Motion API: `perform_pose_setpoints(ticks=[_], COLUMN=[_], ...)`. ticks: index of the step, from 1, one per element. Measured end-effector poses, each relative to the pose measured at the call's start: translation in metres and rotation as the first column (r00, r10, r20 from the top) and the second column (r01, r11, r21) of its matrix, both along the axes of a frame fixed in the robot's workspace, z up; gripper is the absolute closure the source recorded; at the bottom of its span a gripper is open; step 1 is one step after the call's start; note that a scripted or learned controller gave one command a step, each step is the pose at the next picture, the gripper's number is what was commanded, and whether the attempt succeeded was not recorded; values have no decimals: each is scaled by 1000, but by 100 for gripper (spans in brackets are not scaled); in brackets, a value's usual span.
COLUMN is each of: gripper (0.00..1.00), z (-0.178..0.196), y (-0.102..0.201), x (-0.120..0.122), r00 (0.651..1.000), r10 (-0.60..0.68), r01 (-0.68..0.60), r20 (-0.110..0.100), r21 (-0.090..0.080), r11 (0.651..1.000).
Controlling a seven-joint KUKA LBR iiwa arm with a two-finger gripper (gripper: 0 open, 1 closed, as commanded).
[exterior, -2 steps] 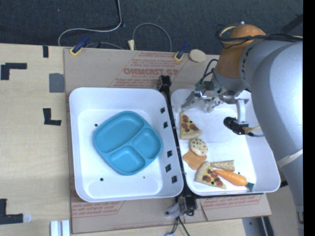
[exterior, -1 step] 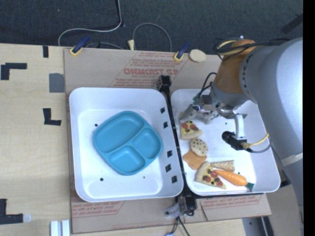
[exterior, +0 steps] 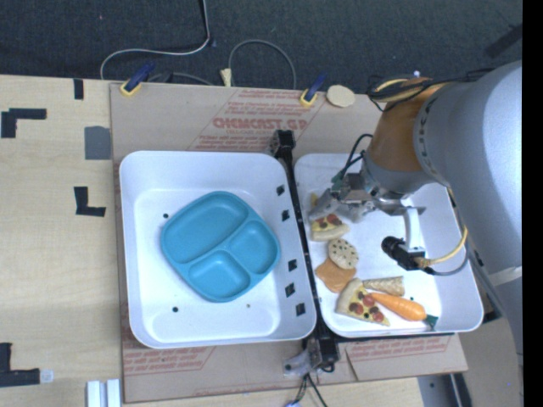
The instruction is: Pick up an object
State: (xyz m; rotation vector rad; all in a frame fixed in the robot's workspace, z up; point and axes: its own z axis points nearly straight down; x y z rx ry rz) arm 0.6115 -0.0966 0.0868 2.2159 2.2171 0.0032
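Observation:
Several toy foods lie in the right bin (exterior: 454, 312). A small pastry with a red topping (exterior: 327, 225) sits near the bin's left wall. Below it are a speckled cookie (exterior: 342, 251) and an orange cracker (exterior: 333, 275). Along the front lie a pizza slice (exterior: 362, 303), an orange carrot (exterior: 398, 306) and a pale bread piece (exterior: 386, 285). My gripper (exterior: 341, 200) hangs low over the upper left part of this bin, just above the pastry. I see nothing held in it.
The left bin (exterior: 136, 227) holds a blue divided plate (exterior: 221, 245). A black divider (exterior: 293, 219) runs between the bins. The arm's grey body (exterior: 475, 151) covers the right bin's upper right. Cables lie behind the bins.

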Motion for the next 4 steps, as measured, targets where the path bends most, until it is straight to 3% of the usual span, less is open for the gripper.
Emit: perform_pose_setpoints(ticks=[1, 2, 4], gripper=[0, 0, 0], z=[-2, 0, -1], y=[-4, 0, -2], x=[59, 18, 24], r00=[1000, 1000, 1000], r10=[3, 0, 1], r01=[-3, 0, -1], r20=[-5, -2, -6], r21=[1, 1, 4], r11=[1000, 1000, 1000])
